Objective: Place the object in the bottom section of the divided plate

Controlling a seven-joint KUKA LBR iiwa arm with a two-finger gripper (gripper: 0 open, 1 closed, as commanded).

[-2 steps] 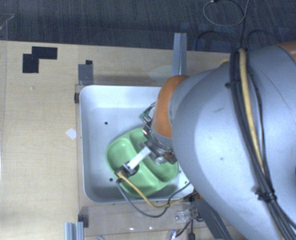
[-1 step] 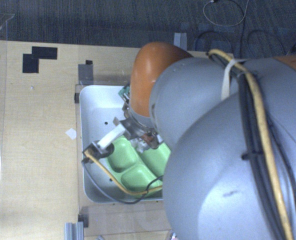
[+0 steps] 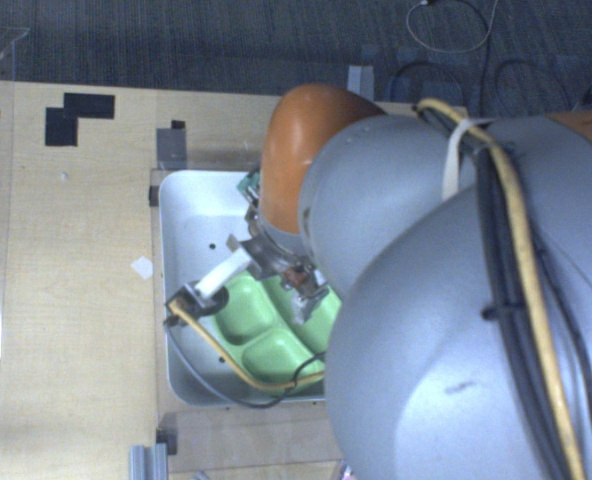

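The divided plate (image 3: 248, 308) is green and lies in the white bin (image 3: 191, 228), near the front, with its right side under the big grey arm (image 3: 426, 268). The gripper (image 3: 301, 290) hangs low over the middle of the plate. I cannot tell if the gripper is spread or pressed together, or if it has the object, because the arm hides it. A small teal thing (image 3: 248, 182) peeks out at the far side of the bin, and it may be the object. To do this step well, I think the gripper should slide toward the bottom section (image 3: 273, 353), the one nearest the front. It should go down low, let go gently, and not bump the plate's little walls.
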